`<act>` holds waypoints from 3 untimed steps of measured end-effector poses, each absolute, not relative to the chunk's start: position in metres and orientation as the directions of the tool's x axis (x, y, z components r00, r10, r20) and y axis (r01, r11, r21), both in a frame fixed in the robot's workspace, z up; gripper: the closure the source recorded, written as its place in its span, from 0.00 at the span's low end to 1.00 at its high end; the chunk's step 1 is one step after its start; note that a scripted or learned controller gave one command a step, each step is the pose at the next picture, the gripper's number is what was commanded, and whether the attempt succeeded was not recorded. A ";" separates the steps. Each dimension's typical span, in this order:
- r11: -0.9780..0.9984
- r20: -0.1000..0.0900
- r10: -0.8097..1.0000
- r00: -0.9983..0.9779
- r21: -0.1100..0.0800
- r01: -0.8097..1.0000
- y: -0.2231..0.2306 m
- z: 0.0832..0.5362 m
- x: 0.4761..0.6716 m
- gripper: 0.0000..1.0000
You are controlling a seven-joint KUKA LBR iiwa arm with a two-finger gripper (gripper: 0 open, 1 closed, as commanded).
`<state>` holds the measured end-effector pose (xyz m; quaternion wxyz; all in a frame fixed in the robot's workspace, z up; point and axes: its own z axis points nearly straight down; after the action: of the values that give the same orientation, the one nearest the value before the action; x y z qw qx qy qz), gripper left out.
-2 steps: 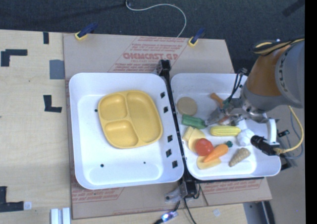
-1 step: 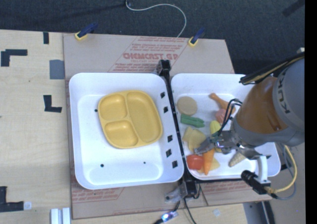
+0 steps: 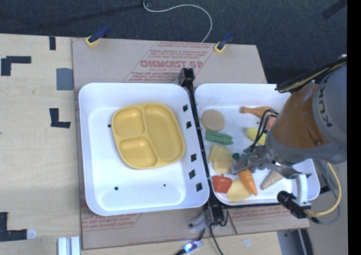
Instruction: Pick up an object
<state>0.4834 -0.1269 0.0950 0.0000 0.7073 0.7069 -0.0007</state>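
camera view: end effector (image 3: 246, 163) sits low in the right bin (image 3: 237, 91) among toy food, beside the orange carrot (image 3: 248, 181); grip unclear, nothing visibly lifted, pickup still ahead.

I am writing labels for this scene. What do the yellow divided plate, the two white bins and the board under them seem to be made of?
The yellow divided plate looks like moulded plastic: even colour, soft sheen, rounded compartment edges. The two white bins, left and right, seem plastic too, smooth and slightly glossy, though coated metal is possible. The board looks like matte brown cardboard with red print.
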 end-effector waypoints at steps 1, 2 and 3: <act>0.005 0.000 1.000 -0.005 0.001 1.000 -0.103 0.117 0.516 1.00; 0.010 0.001 1.000 -0.010 0.010 1.000 -0.042 0.222 0.542 1.00; 0.010 0.003 1.000 -0.010 0.002 1.000 0.035 0.273 0.508 1.00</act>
<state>0.5083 0.0352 0.2726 -0.0002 0.7034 0.7108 0.0017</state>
